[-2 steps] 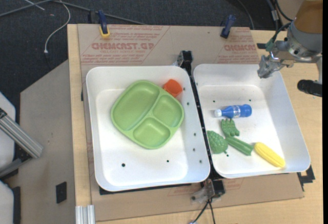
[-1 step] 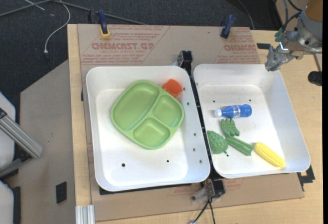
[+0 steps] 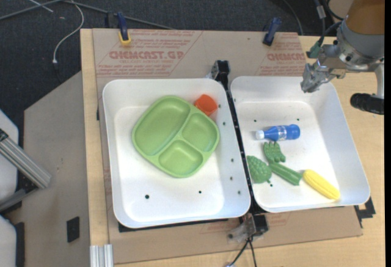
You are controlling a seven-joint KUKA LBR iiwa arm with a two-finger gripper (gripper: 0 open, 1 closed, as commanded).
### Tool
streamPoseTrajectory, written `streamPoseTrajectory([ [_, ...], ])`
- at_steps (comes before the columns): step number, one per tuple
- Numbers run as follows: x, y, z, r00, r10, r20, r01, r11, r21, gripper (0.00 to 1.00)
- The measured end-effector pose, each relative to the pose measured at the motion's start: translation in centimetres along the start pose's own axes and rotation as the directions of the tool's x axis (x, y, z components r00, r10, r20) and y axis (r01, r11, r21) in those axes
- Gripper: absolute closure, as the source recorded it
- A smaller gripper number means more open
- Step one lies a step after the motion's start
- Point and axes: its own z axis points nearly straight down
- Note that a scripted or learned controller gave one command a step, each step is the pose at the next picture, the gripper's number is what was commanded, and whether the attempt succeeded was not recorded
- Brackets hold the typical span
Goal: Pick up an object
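L white plastic bin (image 3: 122, 192): green three-compartment plastic tray (image 3: 176, 136) in its middle, small orange block (image 3: 206, 103) touching tray's far-right edge. R white plastic bin (image 3: 348, 156): blue-and-white plastic bottle (image 3: 278, 133) lying mid-bin, green toy veg (image 3: 272, 165) just in front of it, yellow toy corn cob (image 3: 321, 184) at front right, beside the veg.

Pincer (image 3: 311, 84) above right bin's (image 3: 348, 131) far rim

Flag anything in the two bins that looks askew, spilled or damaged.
Nothing looks spilled or damaged. The green divided plate lies askew in the left bin, its far corner against the orange object. The blue bottle lies on its side in the right bin.
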Motion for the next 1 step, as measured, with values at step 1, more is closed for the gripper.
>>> streamPoseTrajectory([
  [1,5.42,-2.18,0.99,1.000,-0.001,-0.001,0.001,1.000,0.001,1.00],
])
